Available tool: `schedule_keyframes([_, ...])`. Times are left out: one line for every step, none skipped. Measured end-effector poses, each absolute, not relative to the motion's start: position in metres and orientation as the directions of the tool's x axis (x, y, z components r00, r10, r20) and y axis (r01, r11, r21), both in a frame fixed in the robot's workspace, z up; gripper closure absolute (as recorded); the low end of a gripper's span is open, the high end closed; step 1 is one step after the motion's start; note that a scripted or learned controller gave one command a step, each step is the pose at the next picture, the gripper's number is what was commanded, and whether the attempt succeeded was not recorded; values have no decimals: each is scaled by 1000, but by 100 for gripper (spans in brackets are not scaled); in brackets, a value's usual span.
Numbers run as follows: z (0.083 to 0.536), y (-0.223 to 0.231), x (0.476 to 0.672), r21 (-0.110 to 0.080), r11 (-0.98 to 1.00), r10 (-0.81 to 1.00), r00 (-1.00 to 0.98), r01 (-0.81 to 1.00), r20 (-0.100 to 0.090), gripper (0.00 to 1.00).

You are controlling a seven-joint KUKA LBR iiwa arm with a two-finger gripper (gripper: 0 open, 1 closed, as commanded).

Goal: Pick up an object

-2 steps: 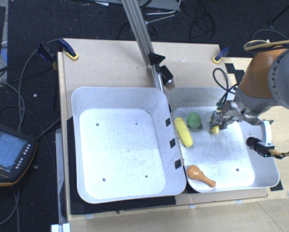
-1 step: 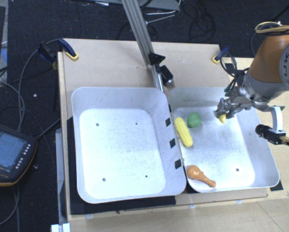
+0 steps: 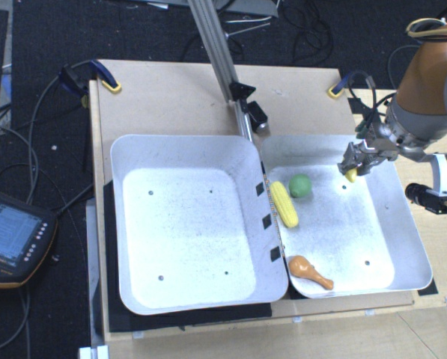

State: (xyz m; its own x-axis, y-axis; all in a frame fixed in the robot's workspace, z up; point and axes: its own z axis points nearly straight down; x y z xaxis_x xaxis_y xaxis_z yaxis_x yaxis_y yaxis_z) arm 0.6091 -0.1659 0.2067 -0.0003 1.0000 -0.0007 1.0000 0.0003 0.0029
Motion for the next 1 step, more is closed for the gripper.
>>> schedule_keyframes([214, -111, 601, 1, 4, 1000, -4, 1000, 1, 100])
